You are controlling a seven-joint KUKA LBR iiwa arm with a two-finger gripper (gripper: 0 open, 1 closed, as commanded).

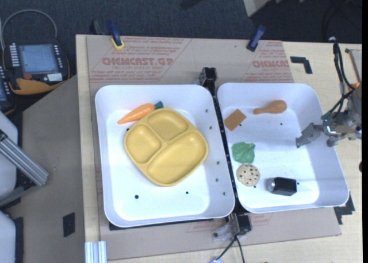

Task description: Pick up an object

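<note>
While the gripper sits at the right wall of the right bin, every candidate object lies to its left in the camera view. Whether it is open or closed cannot be told from this angle; nothing is seen held.

Nearest candidate, by my reading: small black block, below-left of the gripper near the bin's front edge, long axis roughly left-right, boxy, hard-looking, with a shiny end. Drumstick, tan, smooth, rounded, lies above-left near the back wall, long axis also left-right. Further left: flat brown cracker-like square, crinkled green lettuce leaf, speckled round cookie; all thin, likely hard to pinch.

Left bin holds a yellow compartment plate, glossy plastic, and an orange carrot touching its upper-left rim. Well apart from the gripper.
</note>
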